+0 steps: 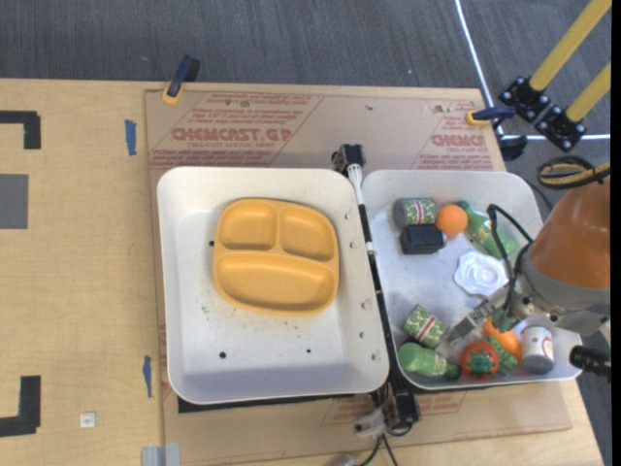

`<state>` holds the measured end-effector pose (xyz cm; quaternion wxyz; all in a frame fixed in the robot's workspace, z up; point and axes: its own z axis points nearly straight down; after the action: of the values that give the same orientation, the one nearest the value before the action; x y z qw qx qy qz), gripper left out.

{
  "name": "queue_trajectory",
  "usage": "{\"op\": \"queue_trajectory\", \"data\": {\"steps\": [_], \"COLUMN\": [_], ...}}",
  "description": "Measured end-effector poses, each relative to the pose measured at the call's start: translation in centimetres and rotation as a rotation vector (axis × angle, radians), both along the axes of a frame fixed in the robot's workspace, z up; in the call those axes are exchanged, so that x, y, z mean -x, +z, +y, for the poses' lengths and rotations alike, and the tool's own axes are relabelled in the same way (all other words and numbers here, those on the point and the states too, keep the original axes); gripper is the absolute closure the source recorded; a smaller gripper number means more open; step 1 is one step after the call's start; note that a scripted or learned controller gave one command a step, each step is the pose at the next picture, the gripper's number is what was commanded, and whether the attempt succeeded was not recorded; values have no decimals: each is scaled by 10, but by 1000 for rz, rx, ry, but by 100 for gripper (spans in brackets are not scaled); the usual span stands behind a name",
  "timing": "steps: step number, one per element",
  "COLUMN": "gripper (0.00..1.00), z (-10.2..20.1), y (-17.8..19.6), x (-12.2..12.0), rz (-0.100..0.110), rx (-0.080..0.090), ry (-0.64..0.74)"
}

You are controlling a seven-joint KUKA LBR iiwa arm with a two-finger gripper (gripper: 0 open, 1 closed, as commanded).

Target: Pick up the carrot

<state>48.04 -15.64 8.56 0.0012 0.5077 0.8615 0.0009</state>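
Reaching in from the bench's right edge, the arm (582,246) is angling down into the right bin (388,260), orange band sitting over the bin's right rim. The claw (482,320) is hanging low at the bin's near right corner, fingers slightly spread with nothing between them. The carrot (502,339) is lying just beside the fingertips, nearly touching, not pinched. Clutter is crowding it: a red tomato-like toy (479,359) at the near rim, a white-and-red cylinder (538,349) toward the right rim, a green can (423,324) and green piece (423,359) on the left. An orange ball (451,219), another can (415,210), a black block (421,239) and white lid (480,274) are sitting toward the far rim. The left bin (184,289) is carrying a yellow divided plate (277,254).
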Motion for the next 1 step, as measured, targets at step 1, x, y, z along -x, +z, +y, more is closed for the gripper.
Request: {"op": "queue_trajectory", "data": {"steps": [1], "gripper": [0], "z": [0], "y": [0], "x": [0], "rz": [0], "rx": [0], "ry": [0]}}
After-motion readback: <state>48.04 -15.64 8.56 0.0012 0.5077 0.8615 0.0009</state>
